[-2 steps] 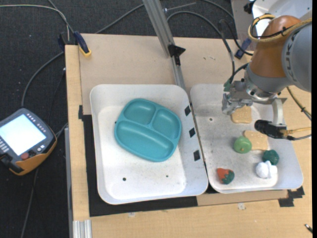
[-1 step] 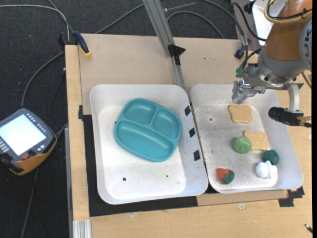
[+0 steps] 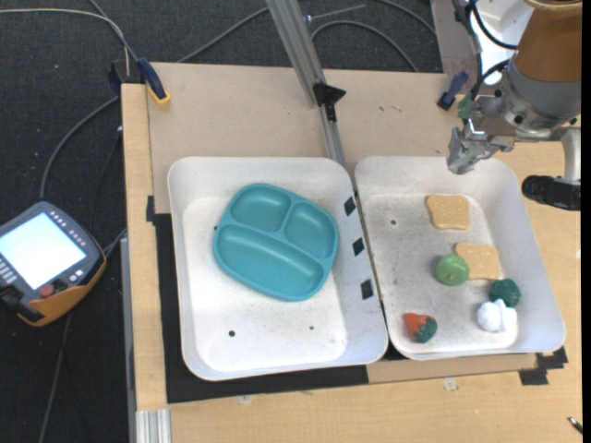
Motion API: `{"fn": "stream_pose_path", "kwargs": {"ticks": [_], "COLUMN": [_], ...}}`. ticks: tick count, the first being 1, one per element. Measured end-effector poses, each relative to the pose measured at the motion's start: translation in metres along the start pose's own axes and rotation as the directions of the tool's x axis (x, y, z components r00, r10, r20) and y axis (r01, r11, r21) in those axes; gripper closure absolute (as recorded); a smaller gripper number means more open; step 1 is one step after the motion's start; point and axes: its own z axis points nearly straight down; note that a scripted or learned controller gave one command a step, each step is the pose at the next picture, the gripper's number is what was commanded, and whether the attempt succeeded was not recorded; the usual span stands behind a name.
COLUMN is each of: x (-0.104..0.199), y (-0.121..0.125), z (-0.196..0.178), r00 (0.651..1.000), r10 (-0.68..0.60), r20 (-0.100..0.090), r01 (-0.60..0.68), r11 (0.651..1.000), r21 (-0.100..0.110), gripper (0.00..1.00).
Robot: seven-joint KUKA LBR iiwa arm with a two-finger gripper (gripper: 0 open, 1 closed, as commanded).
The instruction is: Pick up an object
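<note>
A dark carpeted floor (image 3: 55, 109) crossed by loose cables is seen around a pale wooden bench (image 3: 240, 109). A slanted metal rail (image 3: 295, 40) runs down from the top edge towards the seam between the two bins, and blue clamps are fixed at the bench's far corners. A teach pendant (image 3: 42, 261) with a lit screen lies on the floor at the left.

Two shallow white bins are set side by side on the bench. The left bin (image 3: 203, 340) is occupied by a teal divided plate (image 3: 275, 240), laid flat and slightly turned. The right bin (image 3: 531, 275) holds the smaller things.

The arm (image 3: 554, 35), grey with an orange band, enters from the upper right. Its gripper (image 3: 462, 160) is poised over the far rim of the right bin, apart from every object; nothing is seen between its tips, and whether it is wide or narrow cannot be told from this angle.

In the right bin, a tan toast slice (image 3: 449, 212) lies nearest the gripper. A second tan slice (image 3: 480, 260) is placed further forward, touched on its left by a green apple-like fruit (image 3: 452, 269). A dark green lump (image 3: 505, 292) sits just beside a white piece (image 3: 492, 317) near the front right corner. A small red and green strawberry-like item (image 3: 419, 327) rests by the front wall.
</note>
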Motion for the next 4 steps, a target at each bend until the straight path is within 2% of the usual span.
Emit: {"fn": "stream_pose_path", "kwargs": {"ticks": [1, 2, 3, 4], "x": [0.043, 0.084, 0.133, 0.185], "y": [-0.025, -0.037, -0.065, -0.083], "z": [0.013, 0.022, 0.041, 0.039], "r00": [1.0, 1.0, 1.0, 1.0], "r10": [-0.002, -0.003, -0.003, -0.005], "r20": [-0.004, -0.004, -0.004, -0.005], "r01": [0.003, 0.003, 0.004, 0.005], "r11": [1.0, 1.0, 1.0, 1.0], "r21": [0.011, 0.012, 0.014, 0.013], "gripper": [1.0, 1.0, 1.0, 1.0]}}
